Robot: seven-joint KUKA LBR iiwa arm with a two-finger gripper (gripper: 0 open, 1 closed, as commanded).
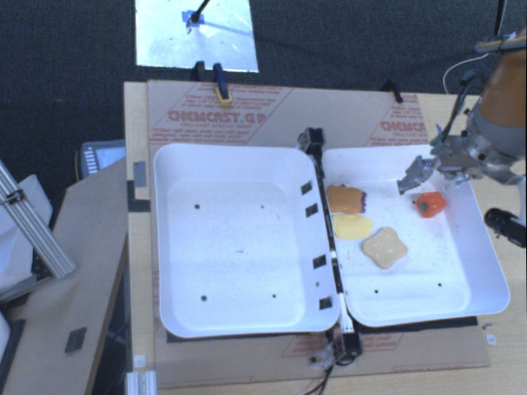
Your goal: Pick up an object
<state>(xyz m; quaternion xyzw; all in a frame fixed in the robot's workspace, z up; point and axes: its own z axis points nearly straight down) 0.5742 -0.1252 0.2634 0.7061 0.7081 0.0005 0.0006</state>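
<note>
The arm (504, 105) comes in from the right and hangs its gripper (434, 178) over the back half of the right bin (461, 290). The fingers (412, 176) look spread apart with nothing between them, so it's not carrying anything.

All the stuff is in that right bin. A small red piece (429, 204) sits just in front of and under the gripper, looking close to touching it, though at this slant that can't be settled. Probably that's why the gripper is parked there: the red one is the loner, well apart from the other things, so the fingers have room to drop on either side without bumping anything.

The other three are bunched up against the wall between the bins:
- an orange piece (346, 198) right by the divider
- a flat yellow piece (352, 227) just in front of it, looking like it touches it
- a tan piece (384, 248) beside the yellow one, edges about meeting

That cluster looks like a worse pick. The yellow one lies flat and offers little to grab, and the divider crowds the orange one.

The left bin (239, 245) has nothing in it but a few dark dots on the floor, so presumably it's the drop side.

Best guess on progress: pre-grasp, nothing lifted yet. The red piece seems a bit off toward the near side of the gripper instead of dead centre, so if the gripper goes straight down one finger could land on top of it or nudge it away. It looks roundish too, so it might roll.
</note>
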